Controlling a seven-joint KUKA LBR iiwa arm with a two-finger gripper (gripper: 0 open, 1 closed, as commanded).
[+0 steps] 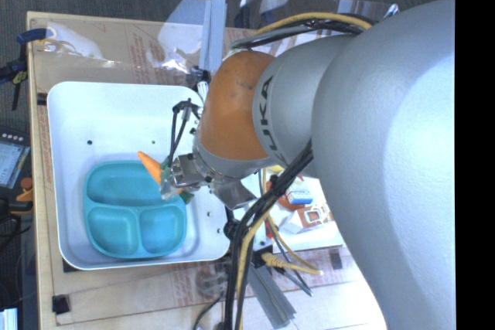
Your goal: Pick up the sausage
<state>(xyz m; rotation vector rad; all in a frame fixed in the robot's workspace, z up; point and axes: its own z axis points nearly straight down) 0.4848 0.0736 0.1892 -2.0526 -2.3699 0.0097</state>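
Camera view, looking down past the big grey KUKA arm (371,135): its bulk covers most of the right side of the bench, and the orange band (232,108) sits just above the wrist. The two-finger gripper (174,180) hangs low inside the shallow white plastic bin (69,104), near that bin's right wall.

Directly to the gripper's left, and partly under it, lies a teal plastic plate with three compartments (131,212), one long section on the far side and two smaller ones on the near side. A small orange tapered piece (148,163) rests at the plate's upper right edge, just beside the gripper, its tip pointing away from the tool. A bit of green (184,197) shows right against the gripper's near side.

From here the wrist hides the tool's business end, so I cannot tell how wide the gripper is set or whether it has hold of anything. I cannot tell where the sausage is either.

Below and to the right of the gripper, black and yellow cables (255,236) hang from the arm, over some printed cards or packets (305,212) behind them.
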